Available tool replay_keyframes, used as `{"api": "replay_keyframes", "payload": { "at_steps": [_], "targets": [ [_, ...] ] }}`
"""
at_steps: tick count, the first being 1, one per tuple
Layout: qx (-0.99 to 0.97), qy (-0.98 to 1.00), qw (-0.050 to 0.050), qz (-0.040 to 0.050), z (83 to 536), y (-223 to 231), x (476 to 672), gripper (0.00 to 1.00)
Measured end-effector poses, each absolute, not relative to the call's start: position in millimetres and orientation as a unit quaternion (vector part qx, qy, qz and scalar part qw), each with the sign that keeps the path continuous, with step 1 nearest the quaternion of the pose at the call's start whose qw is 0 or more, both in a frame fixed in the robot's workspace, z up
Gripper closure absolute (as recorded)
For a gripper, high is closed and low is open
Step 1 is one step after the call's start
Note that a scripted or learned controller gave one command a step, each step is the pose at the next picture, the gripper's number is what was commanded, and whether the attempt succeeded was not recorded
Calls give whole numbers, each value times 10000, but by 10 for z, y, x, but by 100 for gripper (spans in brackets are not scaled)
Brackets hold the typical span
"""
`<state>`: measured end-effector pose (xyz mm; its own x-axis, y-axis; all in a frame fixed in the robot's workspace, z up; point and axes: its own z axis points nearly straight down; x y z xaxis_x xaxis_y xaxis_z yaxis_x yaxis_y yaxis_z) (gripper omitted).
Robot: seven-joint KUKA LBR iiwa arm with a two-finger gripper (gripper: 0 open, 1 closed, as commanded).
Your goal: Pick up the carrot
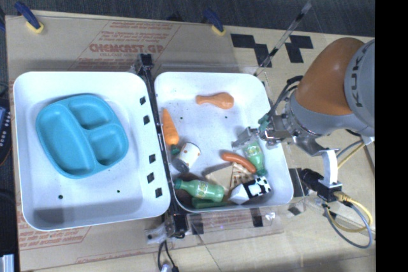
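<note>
Left of end effector (250,137), carrot (169,127), apart

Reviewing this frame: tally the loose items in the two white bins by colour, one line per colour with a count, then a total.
Blue: 1, the blue divided plastic tray in the left bin.
Orange: 3, the orange carrot, tan-orange drumstick-shaped toy, orange-red sausage-shaped toy.
Green: 2, the green plastic bottle, small green bottle.
White: 1, the white cup.
Black-and-white: 1, the black-and-white patterned block.
Total: 8.
</note>
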<state>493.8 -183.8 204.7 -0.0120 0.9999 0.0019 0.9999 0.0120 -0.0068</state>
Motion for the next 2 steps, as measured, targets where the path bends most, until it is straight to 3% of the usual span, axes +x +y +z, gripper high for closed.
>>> {"api": "replay_keyframes", "payload": {
  "at_steps": [1,2],
  "targets": [
    [-6655,-7464,-13,45,992,-1185,5290,0],
    [-7681,-6403,-61,51,941,-1069,5801,0]
  ]
}}
